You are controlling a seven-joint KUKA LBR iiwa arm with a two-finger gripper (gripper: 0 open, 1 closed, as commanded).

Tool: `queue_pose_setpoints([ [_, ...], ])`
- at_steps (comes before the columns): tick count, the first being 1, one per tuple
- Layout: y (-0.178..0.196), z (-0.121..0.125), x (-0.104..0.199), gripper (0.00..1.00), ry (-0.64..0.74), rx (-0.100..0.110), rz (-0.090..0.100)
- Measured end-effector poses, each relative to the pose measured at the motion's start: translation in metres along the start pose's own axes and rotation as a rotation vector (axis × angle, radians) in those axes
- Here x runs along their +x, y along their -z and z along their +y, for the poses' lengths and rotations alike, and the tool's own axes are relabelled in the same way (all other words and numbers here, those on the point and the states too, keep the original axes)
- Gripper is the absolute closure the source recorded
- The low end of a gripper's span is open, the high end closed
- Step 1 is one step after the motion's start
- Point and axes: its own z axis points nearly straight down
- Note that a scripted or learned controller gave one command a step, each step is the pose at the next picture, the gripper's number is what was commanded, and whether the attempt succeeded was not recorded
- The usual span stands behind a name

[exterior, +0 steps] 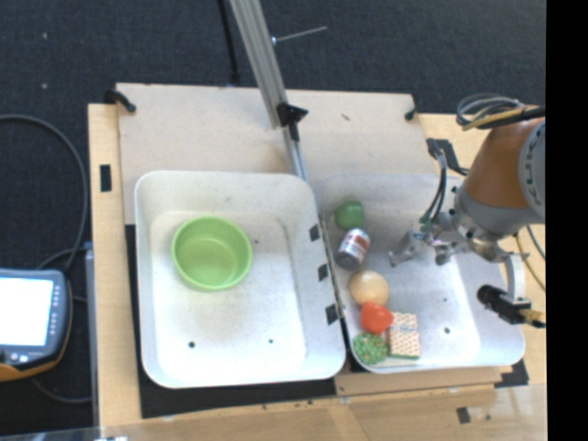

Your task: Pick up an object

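Camera view: gripper (420, 251) sits low over the middle of the right bin (459, 338), fingers spread apart, nothing between them. Objects lie along this bin's left wall, top to bottom: green ball (349, 214), small can (354, 245) on its side with a red-and-white label, print too small to read, cream ball (368, 288), red tomato-like piece (376, 318), green leafy item (369, 347), pink checked block (404, 335). The can lies nearest the gripper, apart from it. Left bin (165, 356) holds a green bowl (212, 253).
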Motion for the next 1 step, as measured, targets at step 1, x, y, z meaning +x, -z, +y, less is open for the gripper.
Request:
queue_pose_setpoints([
  [1, -0.0282, -0.0004, -0.0014, 0.0, -0.001, -0.003, -0.001],
])
